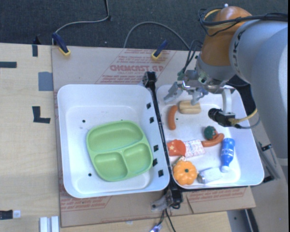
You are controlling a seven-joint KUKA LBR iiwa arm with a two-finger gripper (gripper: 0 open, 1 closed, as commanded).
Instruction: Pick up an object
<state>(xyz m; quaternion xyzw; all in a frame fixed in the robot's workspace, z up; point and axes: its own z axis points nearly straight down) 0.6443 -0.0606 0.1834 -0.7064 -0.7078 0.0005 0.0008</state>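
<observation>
Arm point(253, 52) reaches in from the right, orange band above the wrist, grey body filling the upper right corner. Its jaws point(184, 94) hang over the far end of the right bin point(246, 175), spread apart, two metal fingers point(172, 93) splayed to either side with nothing between them.

Just below the jaws lies a tan bread-like block point(189, 108) (close under the right-hand finger; contact cannot be told from this angle). Left of it, an orange sausage point(172, 117) lies lengthwise near the bin's left wall.

Further toward the near end of the same bin:
- dark green round piece point(210, 132), touching a red-orange curved piece point(212, 141)
- red-orange flat toy point(176, 148) beside a pale pink wrapped bar point(194, 148)
- blue and white bottle point(226, 153) lying on its side near the right wall
- orange pumpkin point(184, 172) at the near left corner
- small white and grey item point(210, 176) just right of the pumpkin

Left bin point(67, 110) holds a light green divided tray point(119, 150), three compartments, sitting at a slight slant.

Both bins rest on brown cardboard point(111, 66) clipped to the wooden worktop point(19, 129) by blue and yellow clamps point(61, 44) at the far edge
</observation>
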